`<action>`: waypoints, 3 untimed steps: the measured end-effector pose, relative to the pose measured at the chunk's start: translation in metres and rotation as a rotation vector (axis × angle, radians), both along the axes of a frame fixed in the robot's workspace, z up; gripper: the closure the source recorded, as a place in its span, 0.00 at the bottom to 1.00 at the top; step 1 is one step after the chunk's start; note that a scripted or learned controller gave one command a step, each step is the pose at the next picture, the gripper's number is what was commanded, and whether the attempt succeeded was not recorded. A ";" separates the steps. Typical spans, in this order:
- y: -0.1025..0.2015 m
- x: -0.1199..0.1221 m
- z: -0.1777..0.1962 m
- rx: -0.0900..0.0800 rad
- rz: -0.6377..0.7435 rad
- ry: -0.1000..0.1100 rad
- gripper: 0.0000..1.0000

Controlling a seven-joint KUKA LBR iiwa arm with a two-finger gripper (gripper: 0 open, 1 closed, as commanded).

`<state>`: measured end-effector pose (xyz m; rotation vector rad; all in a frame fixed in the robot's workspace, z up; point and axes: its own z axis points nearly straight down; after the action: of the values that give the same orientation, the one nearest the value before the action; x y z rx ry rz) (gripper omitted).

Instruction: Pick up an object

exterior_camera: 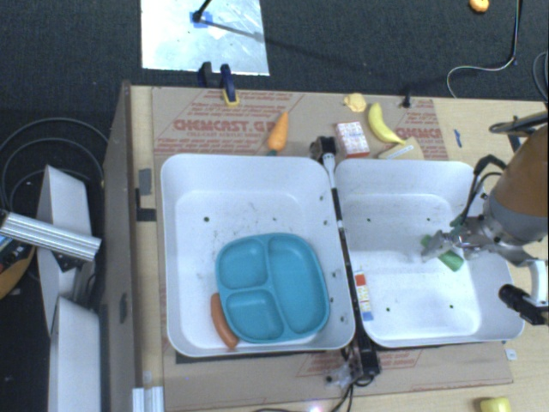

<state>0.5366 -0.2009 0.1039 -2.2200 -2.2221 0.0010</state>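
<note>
A small green block (pixel 451 260) lies at the right side of the right bin (pixel 403 320), near its right wall. It is tilted and sits at the tips of the gripper (pixel 439 245), partly hidden by them.

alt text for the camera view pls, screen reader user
The gripper reaches from the right into the right bin, beside a small green object. The left bin holds a blue divided plate and an orange sausage-shaped toy.
</note>
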 end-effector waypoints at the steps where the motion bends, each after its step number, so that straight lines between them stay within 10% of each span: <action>1: -0.005 0.060 0.024 -0.003 0.005 -0.010 0.00; 3: -0.005 0.026 0.022 0.000 0.001 -0.002 0.00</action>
<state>0.5625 -0.2064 0.1258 -2.2205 -2.2241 -0.0006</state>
